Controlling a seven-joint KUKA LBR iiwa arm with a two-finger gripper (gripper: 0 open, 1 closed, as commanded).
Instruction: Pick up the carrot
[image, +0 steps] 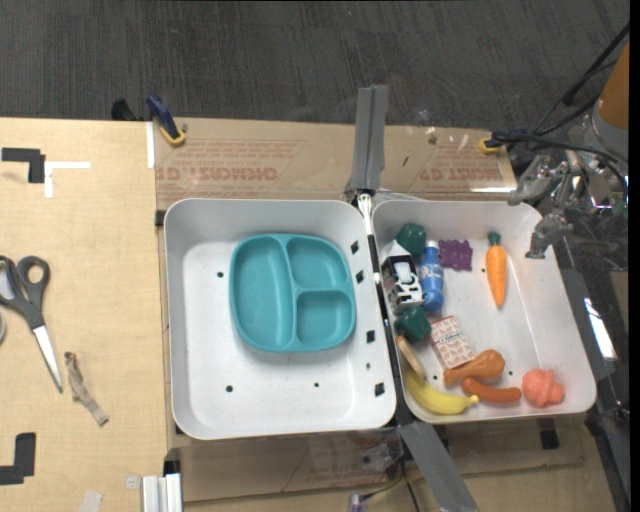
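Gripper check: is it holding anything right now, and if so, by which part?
Nothing is held. The gripper sits at the right bin's far right rim, apart from the orange toy carrot with a green top, which lies untouched on the bin floor.

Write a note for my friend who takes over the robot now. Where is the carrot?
Gripper: at the upper right edge of the right bin, holding nothing that can be seen.
Carrot: lying in the right bin, left of the gripper, leafy end pointing to the far rim, apart from the purple grapes.
Done: nothing yet.
Left: move over the carrot, grasp it, lift it.
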